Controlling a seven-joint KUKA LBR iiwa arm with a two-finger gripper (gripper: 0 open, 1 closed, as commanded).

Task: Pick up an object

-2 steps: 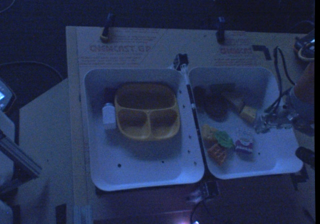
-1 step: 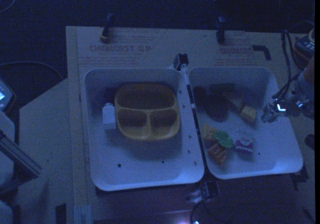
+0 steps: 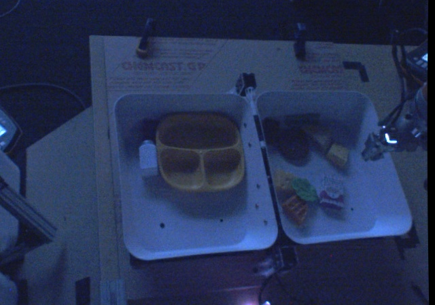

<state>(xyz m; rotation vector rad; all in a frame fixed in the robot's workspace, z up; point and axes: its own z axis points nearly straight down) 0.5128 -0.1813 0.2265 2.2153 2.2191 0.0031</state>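
The scene is dim. The right bin [image 3: 380, 195] holds several small things: a dark round object [image 3: 293, 145], a yellow block [image 3: 337, 155], a pale wedge [image 3: 318, 138], a green piece [image 3: 305, 189] over an orange one [image 3: 294, 208], and a red and white packet [image 3: 332, 198]. My gripper [image 3: 375, 148] hangs at the right bin's right rim, apart from all of these, with nothing visible in it. The arm [image 3: 416, 103] comes in from the right edge.
The left bin [image 3: 136, 229] holds a yellow divided plate [image 3: 200, 151] and a small white bottle [image 3: 147, 157] beside it. Two black clamps [image 3: 145, 37] [image 3: 300, 40] stand at the bench's far edge. A divider strip [image 3: 259, 154] runs between the bins.
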